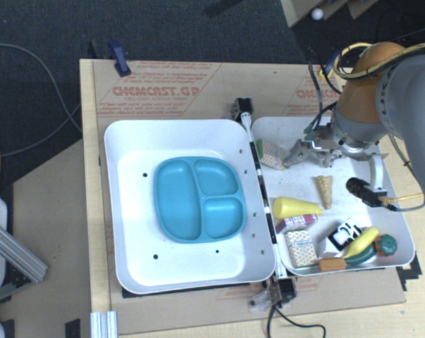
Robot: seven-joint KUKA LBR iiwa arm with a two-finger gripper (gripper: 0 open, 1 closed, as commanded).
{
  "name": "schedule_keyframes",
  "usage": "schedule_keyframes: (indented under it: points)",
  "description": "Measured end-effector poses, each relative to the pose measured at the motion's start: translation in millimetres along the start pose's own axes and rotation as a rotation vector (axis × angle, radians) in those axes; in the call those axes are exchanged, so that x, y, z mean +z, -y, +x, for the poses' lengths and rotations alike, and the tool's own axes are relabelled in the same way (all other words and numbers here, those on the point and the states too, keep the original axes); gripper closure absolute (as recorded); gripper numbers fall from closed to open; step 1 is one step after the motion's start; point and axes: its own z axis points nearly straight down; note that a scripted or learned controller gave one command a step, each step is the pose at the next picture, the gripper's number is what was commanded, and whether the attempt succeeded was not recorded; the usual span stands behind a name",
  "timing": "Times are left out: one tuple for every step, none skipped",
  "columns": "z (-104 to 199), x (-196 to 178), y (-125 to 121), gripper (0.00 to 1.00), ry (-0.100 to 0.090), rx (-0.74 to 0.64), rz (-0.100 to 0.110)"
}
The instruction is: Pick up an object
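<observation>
Gripper (318, 150) held low over right bin (282, 127) far edge, fingers spread, nothing gripped | cone (325, 189) laid mid-bin | yellow toy (294, 207) beside left wall | blue plate (198, 198) in left bin (127, 259)

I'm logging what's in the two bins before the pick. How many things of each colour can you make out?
Blue: 1, divided plate in the left bin.
Yellow: 2, cone-shaped piece and banana, right bin.
Tan: 1, ice cream cone.
Teal: 1, round piece.
Orange: 1, small stick.
Small packets, mixed colours: 3.
Total: 9, clutter makes this approximate.
</observation>
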Motion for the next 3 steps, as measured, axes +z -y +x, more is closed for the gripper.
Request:
schedule_keyframes:
  points:
    - [-36,0,53,0.0,0.001,0.003,0.003]
    - [-35,-10,52,1.0,0.001,0.002,0.001]
    - [22,0,128,1.0,-0.001,0.002,0.002]
